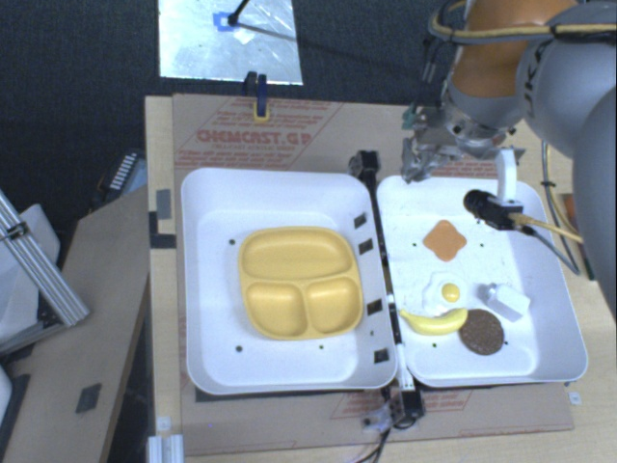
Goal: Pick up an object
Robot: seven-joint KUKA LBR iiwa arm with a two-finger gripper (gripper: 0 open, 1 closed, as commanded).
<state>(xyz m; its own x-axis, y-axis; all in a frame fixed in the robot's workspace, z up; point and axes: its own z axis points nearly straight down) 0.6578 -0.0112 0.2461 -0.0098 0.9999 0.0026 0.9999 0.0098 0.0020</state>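
Observation:
The right bin holds an orange flat piece, a fried egg, a yellow banana, a round brown cookie and a small white block. My gripper hangs over the far left corner of this bin, above its rim. It stands well behind the orange piece and apart from every object. Nothing shows between its tips.
In the left bin lies a yellow tray with three compartments. A black hinge strip runs between the bins. Cardboard lies under both, and a shiny sheet sits beyond it.

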